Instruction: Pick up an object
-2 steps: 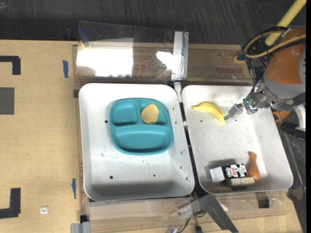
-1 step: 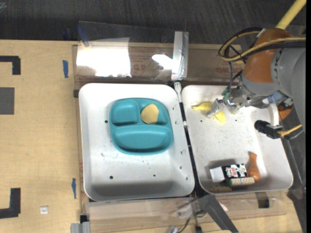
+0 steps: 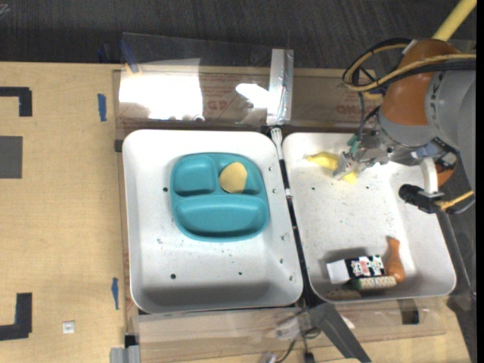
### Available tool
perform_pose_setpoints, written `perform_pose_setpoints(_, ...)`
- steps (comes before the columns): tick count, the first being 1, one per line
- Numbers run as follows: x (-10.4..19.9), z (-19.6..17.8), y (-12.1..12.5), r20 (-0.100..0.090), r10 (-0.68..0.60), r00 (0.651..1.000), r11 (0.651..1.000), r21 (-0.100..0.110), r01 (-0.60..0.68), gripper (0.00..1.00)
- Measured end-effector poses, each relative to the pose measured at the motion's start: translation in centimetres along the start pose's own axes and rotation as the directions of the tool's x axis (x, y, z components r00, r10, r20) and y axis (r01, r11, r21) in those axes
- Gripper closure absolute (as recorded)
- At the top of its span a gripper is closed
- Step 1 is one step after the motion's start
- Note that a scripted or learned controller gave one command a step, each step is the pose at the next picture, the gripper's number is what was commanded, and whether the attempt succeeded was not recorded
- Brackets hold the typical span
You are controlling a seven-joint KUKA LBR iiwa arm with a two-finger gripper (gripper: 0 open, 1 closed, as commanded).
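A yellow banana-shaped object [image 3: 321,159] lies at the back of the right bin [image 3: 423,237]. My gripper [image 3: 353,162] is down over its right end, and a bit of yellow shows just below the gripper. Near the bin's front wall sit a black patterned box [image 3: 366,266], a white piece [image 3: 337,271] and an orange carrot-like object [image 3: 394,258].
The left bin [image 3: 144,225] holds a teal divided plate [image 3: 215,214] with a round yellow object [image 3: 233,177] in its back right compartment. The grey arm with its orange band [image 3: 408,97] and cables hangs over the right bin's back right corner. A clear plastic sheet [image 3: 197,85] stands behind the bins.
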State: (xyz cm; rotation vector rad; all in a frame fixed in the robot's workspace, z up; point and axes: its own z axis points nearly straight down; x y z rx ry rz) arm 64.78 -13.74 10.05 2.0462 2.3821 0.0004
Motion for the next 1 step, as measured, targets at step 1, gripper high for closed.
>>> perform_pose_setpoints(1,7.32,-8.99,2.40,-0.002,0.050,0.999,0.999,-0.011,-0.050,1.00)
